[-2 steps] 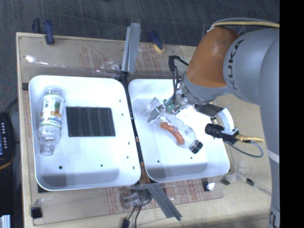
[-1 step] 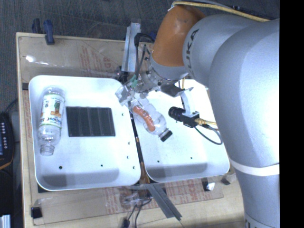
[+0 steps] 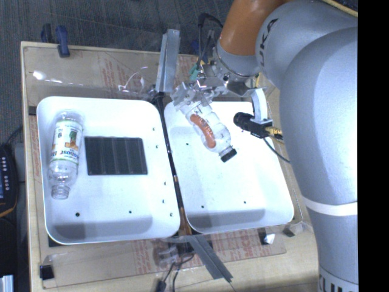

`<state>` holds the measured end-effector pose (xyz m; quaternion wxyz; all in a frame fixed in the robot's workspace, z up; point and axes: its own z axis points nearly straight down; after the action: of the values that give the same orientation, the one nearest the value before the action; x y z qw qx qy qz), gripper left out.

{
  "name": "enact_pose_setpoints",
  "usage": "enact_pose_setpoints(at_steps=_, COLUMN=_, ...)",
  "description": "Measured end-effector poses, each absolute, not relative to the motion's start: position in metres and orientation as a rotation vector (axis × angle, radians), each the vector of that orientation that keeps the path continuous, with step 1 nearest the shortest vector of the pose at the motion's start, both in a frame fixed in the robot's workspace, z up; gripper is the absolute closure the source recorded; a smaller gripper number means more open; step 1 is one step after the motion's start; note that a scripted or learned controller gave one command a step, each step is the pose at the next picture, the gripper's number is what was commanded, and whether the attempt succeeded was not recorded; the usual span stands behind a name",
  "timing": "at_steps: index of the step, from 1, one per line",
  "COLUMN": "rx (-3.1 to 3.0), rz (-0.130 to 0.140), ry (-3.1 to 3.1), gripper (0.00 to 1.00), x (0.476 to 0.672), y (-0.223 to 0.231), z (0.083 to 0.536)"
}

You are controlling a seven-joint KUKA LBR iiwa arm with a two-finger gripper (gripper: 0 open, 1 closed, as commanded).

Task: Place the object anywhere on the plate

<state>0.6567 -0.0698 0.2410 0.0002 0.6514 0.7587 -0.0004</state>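
Bottle [image 3: 211, 132] | cap end lower right, long axis diagonal; hand [image 3: 193, 102] clamps its upper end

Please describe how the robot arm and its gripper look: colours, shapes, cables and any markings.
The arm is thick and rounded, with smooth grey shells and an orange band above the wrist. Part of a dark letter marking sits on the grey shell beside that band. A thin white ring crosses the lower shell. The gripper is a small metal assembly. Black cables run near the wrist, and a black cylindrical part hangs beside it.
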Motion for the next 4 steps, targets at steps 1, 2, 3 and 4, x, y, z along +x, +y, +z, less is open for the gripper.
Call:
enact_pose_setpoints(at_steps=1, rx=2.028, rz=-0.005, ry=2.402, gripper=1.0, x=0.657, y=-0.066, z=0.249)
enact_pose_setpoints(at_steps=2, rx=2.012, rz=-0.007, ry=2.416, gripper=1.0, x=0.657, y=-0.063, z=0.258)
enact_pose_setpoints(at_steps=3, rx=1.998, rz=-0.009, ry=2.427, gripper=1.0, x=0.658, y=-0.061, z=0.267)
enact_pose_setpoints(at_steps=4, rx=2.011, rz=-0.007, ry=2.419, gripper=1.0, x=0.617, y=-0.063, z=0.233)
